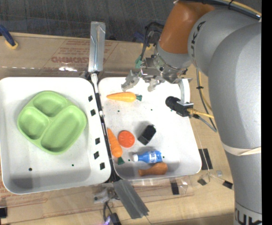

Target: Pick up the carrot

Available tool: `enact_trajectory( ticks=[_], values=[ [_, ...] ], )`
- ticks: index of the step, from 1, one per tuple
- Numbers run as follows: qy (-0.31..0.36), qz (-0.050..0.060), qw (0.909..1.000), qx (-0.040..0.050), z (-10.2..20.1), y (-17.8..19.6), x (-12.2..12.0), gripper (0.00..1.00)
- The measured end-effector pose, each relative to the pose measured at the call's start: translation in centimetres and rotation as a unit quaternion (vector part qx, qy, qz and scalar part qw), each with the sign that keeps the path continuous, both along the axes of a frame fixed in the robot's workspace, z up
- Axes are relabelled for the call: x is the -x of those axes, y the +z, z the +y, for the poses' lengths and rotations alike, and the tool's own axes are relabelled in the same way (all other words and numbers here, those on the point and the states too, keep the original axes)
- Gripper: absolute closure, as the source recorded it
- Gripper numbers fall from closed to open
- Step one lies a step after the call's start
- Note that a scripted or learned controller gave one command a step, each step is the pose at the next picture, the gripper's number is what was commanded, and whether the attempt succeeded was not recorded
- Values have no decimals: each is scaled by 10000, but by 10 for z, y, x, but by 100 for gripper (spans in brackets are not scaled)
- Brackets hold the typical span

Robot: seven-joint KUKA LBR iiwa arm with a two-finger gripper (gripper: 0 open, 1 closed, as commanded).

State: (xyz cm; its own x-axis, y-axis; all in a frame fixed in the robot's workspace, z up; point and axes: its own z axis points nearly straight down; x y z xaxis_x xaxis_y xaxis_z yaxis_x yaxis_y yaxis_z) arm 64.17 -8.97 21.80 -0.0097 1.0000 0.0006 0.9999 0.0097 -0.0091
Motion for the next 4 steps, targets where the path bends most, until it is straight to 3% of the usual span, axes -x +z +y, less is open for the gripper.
enact_trajectory(
  ticks=[1, 2, 3, 4],
  values=[
    [208, 13, 9998, -3, -43, -77, -14, 0],
    [-1174, 11, 9931, 2, -36, -119, -14, 0],
    [1234, -27, 9923, -5, -61, -97, -15, 0],
    [867, -1, 9962, -13, -24, -93, -15, 0]
  ],
)
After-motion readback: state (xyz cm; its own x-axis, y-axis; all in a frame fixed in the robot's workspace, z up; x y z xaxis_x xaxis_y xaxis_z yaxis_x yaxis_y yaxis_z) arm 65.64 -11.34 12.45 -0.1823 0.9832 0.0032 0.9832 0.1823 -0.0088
